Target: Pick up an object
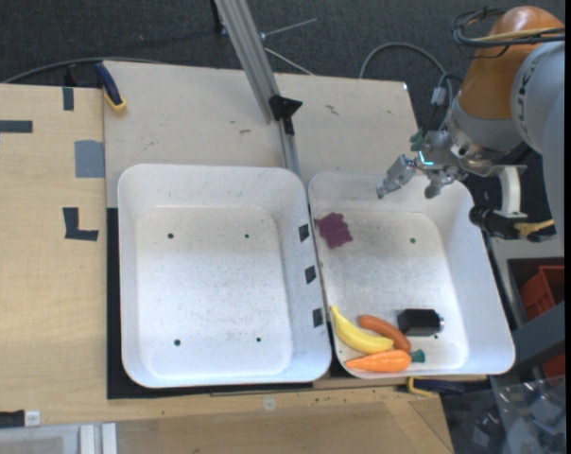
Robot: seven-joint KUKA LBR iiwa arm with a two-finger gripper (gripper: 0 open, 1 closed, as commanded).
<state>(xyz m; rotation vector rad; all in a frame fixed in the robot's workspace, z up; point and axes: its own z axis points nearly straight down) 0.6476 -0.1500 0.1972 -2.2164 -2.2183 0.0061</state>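
While the left bin [215,272] lies on the counter [40,253] beside its twin, the right bin [456,253] carries a small purple piece [335,229] near its upper left. Along its lower edge sit a yellow banana [356,335], two orange carrots [388,346] just beside it, and a black block [420,322] by the upper carrot. Above the bin's upper rim, well apart from all of them, hangs the pincer [414,180], its two fingers spread open with nothing between them.
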